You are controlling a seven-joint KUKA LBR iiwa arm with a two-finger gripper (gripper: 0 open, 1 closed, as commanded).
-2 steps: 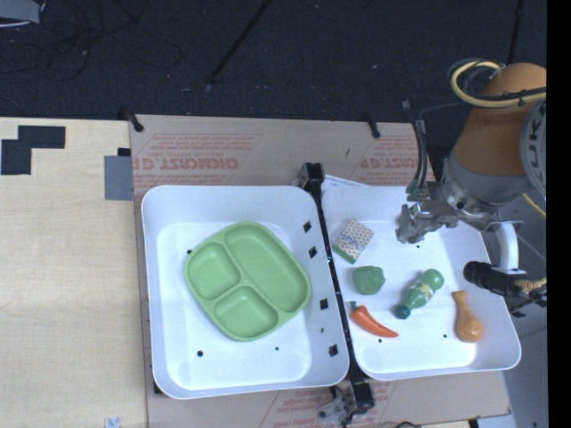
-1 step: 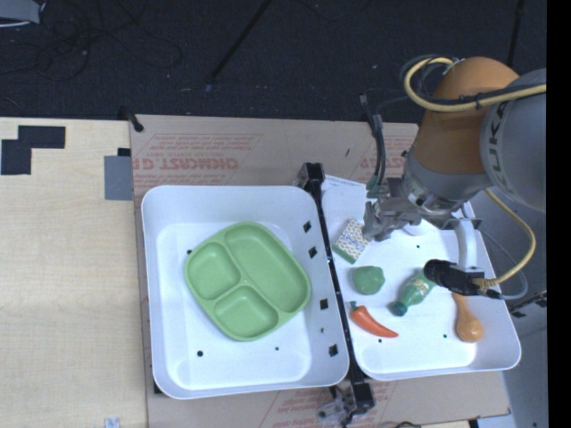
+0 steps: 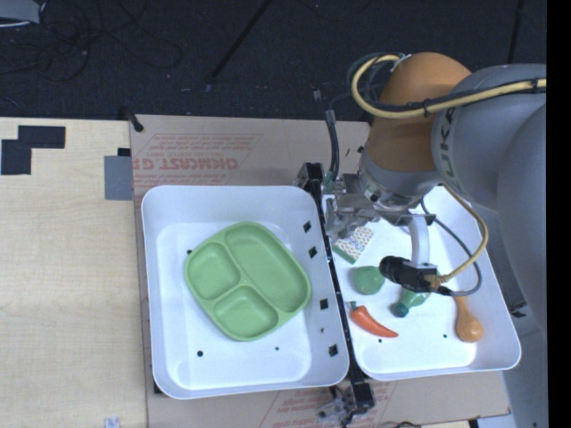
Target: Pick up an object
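Note:
The right bin holds several small objects. A green lump lies near its left wall, and an orange-red chilli-shaped piece lies in front of it. A small teal piece is partly under a black cable plug. A yellow-orange spoon-like piece sits at the right. A checked green-and-white packet lies at the bin's back left. My gripper hangs low over that back-left corner, just above the packet. The wrist hides its tips.
The left bin holds a light green divided plate. A raised black divider separates the two bins. The arm's grey body and orange band cover the right bin's back right, with cables looping over its middle.

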